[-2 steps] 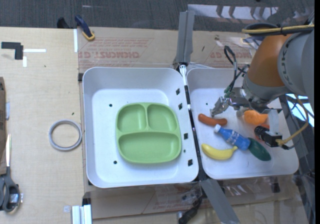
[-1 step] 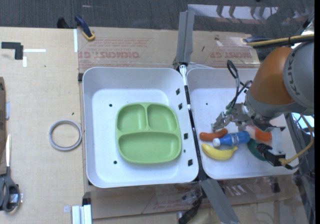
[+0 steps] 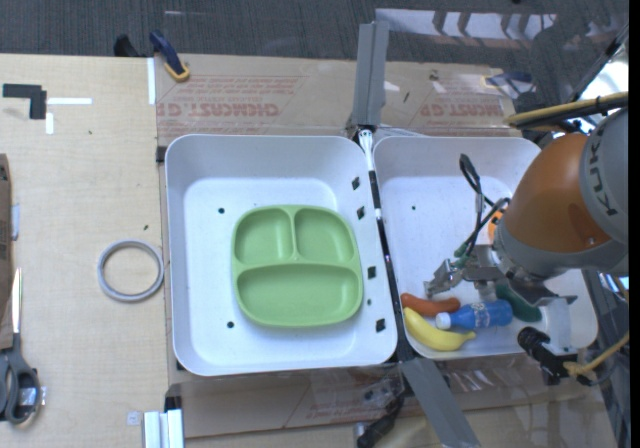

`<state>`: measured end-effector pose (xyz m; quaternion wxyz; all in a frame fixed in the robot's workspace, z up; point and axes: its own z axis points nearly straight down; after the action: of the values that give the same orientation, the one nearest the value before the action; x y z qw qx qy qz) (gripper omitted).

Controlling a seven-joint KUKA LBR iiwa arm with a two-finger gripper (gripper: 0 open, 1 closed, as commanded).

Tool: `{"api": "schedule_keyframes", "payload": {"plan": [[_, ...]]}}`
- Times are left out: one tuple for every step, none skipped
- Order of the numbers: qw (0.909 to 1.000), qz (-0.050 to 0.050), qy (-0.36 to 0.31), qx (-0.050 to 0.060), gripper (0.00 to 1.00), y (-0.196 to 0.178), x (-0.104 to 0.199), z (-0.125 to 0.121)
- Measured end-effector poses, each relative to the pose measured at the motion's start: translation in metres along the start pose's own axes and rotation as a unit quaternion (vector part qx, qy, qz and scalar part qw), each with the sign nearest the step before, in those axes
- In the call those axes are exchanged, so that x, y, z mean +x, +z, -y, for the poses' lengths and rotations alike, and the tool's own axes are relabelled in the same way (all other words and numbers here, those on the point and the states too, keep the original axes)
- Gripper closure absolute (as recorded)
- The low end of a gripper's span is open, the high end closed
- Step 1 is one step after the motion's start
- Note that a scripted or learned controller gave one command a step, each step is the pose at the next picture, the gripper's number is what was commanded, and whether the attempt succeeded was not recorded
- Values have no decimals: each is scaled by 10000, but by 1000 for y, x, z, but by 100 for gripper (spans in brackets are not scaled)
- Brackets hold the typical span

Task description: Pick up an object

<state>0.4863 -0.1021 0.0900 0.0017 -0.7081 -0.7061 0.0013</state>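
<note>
Claw (image 3: 452, 279) low in right bin (image 3: 420, 201), grip state can't be told. Just below it: carrot (image 3: 430, 305), blue bottle (image 3: 478, 316), banana (image 3: 436, 332) clustered at front edge. Left bin (image 3: 190, 236) has green divided plate (image 3: 297, 266). Tape ring (image 3: 131, 270) on tabletop (image 3: 80, 186).

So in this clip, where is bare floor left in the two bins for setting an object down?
Right bin: the far-left floor is bare, between the divider and the gripper. Its near corner is crowded with the banana, carrot and blue bottle. Left bin: only strips around the green plate, widest on the far side.
</note>
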Motion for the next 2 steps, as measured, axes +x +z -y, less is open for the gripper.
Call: {"api": "schedule_keyframes", "payload": {"plan": [[10000, -3, -5, -6, 0, 0, -35, 9], [10000, -5, 18, -3, 100, -8, -36, 9]]}}
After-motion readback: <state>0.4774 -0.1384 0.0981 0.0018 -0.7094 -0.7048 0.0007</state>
